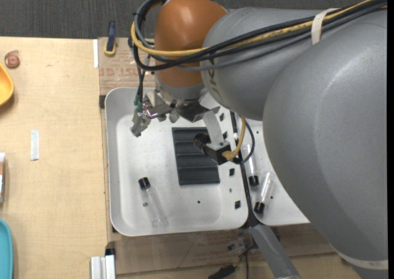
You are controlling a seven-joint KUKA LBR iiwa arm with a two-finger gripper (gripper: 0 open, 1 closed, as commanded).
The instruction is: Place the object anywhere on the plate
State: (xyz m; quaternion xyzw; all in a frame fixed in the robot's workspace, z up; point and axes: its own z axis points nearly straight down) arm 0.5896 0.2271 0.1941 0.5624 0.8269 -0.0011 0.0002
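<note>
The light wood bench [61, 198] carried several small items along its left edge. An orange, smooth, curved piece [4, 87] was cut off by the frame. A small reddish-brown disc [12, 60] lay near the top-left corner. A teal, rounded piece [4, 250] sat at the bottom-left corner. A short, pale, translucent strip [34, 145] lay flat on the bare wood, apart from these.

A brown board strip [117, 69] ran along the top edge of the left shallow white plastic bin [123, 161]. It bore faint red print that could not be read.

The likely task object was a clear, slender cylindrical vial with a black cap [151, 201]. It lay on its side near the bin's bottom-left corner, with the cap pointing toward the top edge. The vial touched nothing else.

The grey metal gripper [138, 125] hung near the bin's top-left corner, well apart from the vial. Whether it was open or closed, and whether it held anything, could not be determined.

A black, rectangular, ribbed slab [197, 170] lay flat at the bin's centre, its ridges running crosswise.

The smooth grey arm [320, 87], capped by an orange-brown dome, covered most of the right white bin [280, 207]. Two more clear, black-capped vials [264, 188] [250, 164] lay near that bin's left edge.
</note>
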